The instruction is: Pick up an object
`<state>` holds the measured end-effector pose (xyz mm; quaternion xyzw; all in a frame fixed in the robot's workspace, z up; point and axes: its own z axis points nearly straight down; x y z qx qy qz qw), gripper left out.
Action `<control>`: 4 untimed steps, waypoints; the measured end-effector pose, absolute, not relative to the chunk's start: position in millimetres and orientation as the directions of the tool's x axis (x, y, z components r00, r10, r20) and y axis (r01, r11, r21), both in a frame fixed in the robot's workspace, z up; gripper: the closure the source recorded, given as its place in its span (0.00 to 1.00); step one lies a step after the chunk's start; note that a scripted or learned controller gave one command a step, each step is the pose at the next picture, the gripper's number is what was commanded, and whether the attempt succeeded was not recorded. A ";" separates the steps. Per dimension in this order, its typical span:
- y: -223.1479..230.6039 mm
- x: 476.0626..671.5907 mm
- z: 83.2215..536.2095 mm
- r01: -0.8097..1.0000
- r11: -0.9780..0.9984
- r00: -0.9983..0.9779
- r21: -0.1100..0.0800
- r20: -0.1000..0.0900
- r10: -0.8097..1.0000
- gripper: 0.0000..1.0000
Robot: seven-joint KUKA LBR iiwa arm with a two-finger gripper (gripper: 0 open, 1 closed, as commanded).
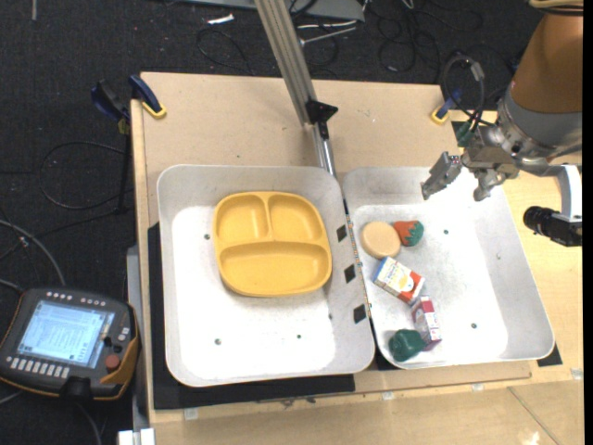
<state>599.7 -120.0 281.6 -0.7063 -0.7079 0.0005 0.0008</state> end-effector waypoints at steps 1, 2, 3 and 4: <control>-120.0 599.7 281.6 1.000 0.002 -0.002 -0.002 0.000 1.000 0.00; -126.2 591.1 227.9 1.000 -0.002 0.002 -0.006 0.000 1.000 0.00; -118.3 588.9 166.0 1.000 0.000 0.000 -0.007 0.001 1.000 0.00; -110.0 593.2 108.2 1.000 0.002 -0.002 -0.005 0.001 1.000 0.00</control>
